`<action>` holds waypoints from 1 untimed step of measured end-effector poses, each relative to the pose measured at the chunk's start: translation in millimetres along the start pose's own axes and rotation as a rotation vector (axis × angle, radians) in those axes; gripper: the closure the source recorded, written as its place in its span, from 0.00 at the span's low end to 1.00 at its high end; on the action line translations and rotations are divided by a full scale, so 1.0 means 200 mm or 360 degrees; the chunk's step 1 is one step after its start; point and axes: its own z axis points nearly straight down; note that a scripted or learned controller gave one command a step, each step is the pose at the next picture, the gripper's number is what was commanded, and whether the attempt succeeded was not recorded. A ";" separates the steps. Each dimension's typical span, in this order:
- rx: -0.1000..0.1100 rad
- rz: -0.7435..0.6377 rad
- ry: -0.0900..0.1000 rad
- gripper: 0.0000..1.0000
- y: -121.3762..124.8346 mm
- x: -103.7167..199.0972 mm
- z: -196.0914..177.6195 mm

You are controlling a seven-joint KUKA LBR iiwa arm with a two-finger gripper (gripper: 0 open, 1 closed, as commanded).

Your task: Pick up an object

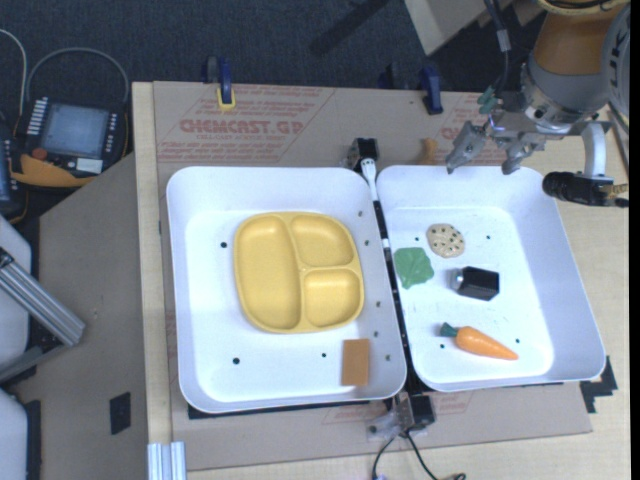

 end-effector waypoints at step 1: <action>-0.0024 -0.0004 -0.0003 0.00 0.01 0.00 -0.05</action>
